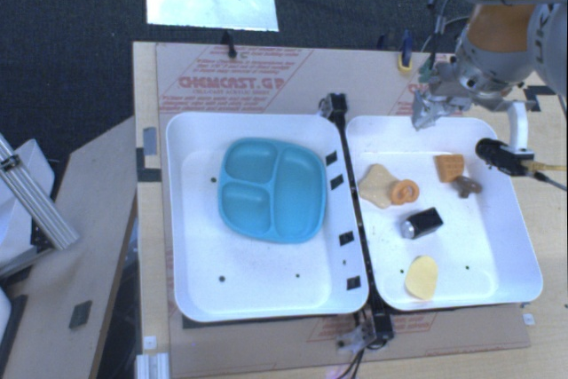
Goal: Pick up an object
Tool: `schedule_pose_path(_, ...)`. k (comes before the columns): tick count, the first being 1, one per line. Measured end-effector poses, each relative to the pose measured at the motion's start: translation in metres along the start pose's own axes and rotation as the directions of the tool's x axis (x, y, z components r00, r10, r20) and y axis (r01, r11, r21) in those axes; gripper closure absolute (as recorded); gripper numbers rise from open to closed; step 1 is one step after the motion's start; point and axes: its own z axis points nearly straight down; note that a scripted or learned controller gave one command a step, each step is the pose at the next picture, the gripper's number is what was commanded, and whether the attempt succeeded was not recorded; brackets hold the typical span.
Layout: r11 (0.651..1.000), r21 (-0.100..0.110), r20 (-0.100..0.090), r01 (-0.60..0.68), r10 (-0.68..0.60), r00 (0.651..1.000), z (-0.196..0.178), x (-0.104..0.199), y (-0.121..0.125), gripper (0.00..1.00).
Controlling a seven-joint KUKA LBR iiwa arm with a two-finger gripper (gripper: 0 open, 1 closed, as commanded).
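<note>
The gripper (pixel 429 114) hung over the far edge of the right bin (pixel 524 257), close to its far-left corner, at the end of the grey arm (pixel 510 22) with its orange band. I could not tell from where I stood how its tips were set, and nothing showed between them. Below and nearer, the bin's things lay loose on the white floor, none touching the tool. An orange block (pixel 449 166) sat nearest it, with a small brown piece (pixel 467 185) just beside on the near right. To the left lay a tan wedge (pixel 376 185) with an orange ring (pixel 406 190) touching its right side. A black cylinder (pixel 422 223) rested near the middle, and a pale yellow oval (pixel 422 277) lay nearest of all. In the left bin (pixel 191 280) sat a blue divided plate (pixel 272 190), well apart from the arm.
</note>
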Motion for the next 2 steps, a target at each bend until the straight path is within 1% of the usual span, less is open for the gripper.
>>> schedule_pose_path(1,1.0,0.0,0.0,0.001,-0.001,1.0,-0.002,0.047,0.001,1.0)
schedule_pose_path(2,1.0,0.001,-0.001,0.001,-0.001,1.0,0.014,0.098,0.003,1.0)
